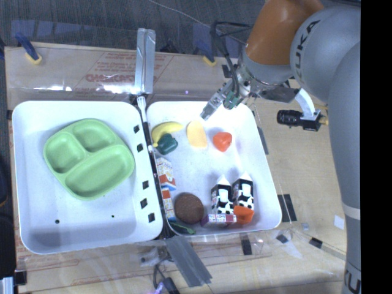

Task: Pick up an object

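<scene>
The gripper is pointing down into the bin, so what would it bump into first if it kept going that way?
Probably the pale yellow piece: the gripper slants down-left just above it. Depth is unclear, so it might meet the right bin floor beside it.

Two bins (24, 182), one green plate (89, 158), two cartons (233, 196).

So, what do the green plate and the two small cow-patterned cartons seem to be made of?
The green plate looks like moulded plastic with a matte to slightly satin finish: one even pale green, rounded dividers, soft highlights. The two cartons look like printed paperboard or toy plastic; the folded gable tops suggest carton, but the view is too coarse to settle it.
</scene>
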Controlling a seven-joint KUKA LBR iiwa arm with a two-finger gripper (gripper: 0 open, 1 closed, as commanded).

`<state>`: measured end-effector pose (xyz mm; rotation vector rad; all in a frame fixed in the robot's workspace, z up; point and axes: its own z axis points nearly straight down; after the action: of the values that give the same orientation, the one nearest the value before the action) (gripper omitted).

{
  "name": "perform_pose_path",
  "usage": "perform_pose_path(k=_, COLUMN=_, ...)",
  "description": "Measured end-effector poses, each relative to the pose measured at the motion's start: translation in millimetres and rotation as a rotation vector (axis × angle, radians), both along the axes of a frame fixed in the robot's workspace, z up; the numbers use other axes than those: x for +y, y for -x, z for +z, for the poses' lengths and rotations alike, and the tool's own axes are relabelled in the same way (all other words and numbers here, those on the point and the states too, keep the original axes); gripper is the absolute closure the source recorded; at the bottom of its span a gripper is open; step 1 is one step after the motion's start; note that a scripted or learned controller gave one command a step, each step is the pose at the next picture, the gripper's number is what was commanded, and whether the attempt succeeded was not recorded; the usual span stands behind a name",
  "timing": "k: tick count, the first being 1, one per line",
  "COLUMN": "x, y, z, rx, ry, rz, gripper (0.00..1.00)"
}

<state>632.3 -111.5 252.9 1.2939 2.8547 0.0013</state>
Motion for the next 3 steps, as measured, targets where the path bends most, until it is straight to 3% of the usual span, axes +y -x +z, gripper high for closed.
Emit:
perform_pose_path(k=1, x=2, y=-16, z=11, rx=0.005, ry=-0.001, rz=-0.145, gripper=1.00)
perform_pose_path(k=3, x=108, y=-25, z=7, rx=0.006, ry=-0.003, rz=-0.179, gripper=1.00)
